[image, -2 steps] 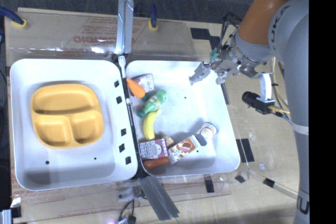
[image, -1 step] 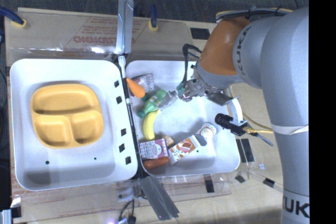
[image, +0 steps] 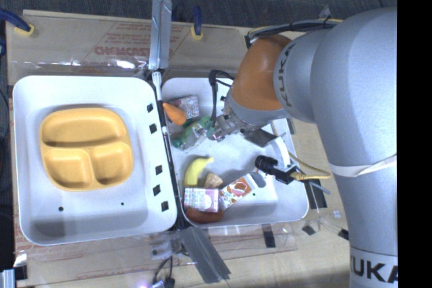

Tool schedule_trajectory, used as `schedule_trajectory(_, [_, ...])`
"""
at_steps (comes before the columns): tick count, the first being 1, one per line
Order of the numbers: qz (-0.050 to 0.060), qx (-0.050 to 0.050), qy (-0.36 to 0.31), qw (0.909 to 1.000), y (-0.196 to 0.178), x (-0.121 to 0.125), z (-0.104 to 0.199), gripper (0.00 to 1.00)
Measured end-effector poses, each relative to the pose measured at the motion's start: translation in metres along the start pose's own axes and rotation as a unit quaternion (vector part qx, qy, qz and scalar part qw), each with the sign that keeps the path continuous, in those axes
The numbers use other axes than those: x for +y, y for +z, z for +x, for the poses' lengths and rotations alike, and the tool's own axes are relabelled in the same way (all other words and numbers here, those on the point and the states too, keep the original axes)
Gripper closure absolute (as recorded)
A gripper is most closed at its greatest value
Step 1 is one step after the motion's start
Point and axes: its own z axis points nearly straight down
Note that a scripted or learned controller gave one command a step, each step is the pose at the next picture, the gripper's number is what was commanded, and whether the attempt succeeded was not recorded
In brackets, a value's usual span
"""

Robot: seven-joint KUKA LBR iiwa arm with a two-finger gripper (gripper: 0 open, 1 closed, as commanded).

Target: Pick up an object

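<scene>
Fingers: hidden under my grey arm's orange-banded wrist, so I leave their state unjudged; the gripper [image: 217, 131] sits by a green crumpled wrapper [image: 191, 133] in the right white bin [image: 297, 212] (KUKA [image: 373, 271] lettering readable).

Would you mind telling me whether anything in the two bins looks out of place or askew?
Nothing looks spilled or damaged. The yellow divided plastic tray lies flat in the left white bin. In the right white bin, the yellow banana, orange carrot and small cartons lie jumbled together.
</scene>
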Motion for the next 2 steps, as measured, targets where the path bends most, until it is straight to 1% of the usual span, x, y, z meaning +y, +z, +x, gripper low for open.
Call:
schedule_trajectory(1, [0.000, 0.001, -0.015, 0.9999, -0.100, -0.062, 0.046, 0.00])
schedule_trajectory(2, [0.002, 0.002, -0.043, 0.9991, -0.099, -0.051, 0.086, 0.00])
